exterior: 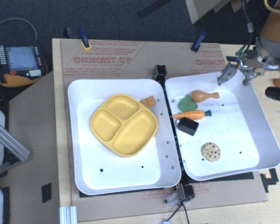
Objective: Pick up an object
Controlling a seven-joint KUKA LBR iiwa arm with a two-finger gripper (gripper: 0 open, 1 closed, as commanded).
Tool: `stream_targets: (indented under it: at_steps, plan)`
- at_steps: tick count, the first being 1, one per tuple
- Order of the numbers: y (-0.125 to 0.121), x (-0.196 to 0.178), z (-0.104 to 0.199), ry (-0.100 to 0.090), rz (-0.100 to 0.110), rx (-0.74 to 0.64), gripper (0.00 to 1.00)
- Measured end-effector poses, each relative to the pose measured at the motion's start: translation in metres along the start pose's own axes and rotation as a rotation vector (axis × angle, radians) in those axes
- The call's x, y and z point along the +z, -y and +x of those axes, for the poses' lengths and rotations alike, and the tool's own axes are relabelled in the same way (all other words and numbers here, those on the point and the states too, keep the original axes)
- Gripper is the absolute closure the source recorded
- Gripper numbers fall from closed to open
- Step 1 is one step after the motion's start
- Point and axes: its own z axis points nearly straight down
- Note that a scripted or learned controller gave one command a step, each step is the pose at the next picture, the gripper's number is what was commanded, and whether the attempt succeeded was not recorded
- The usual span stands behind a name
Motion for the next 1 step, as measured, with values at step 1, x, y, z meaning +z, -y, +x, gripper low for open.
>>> stream_targets:
  at_steps: [1]
  plan:
    - [-0.0054, 0.0569, -0.0047, 0.000, 0.001, 0.000, 0.00]
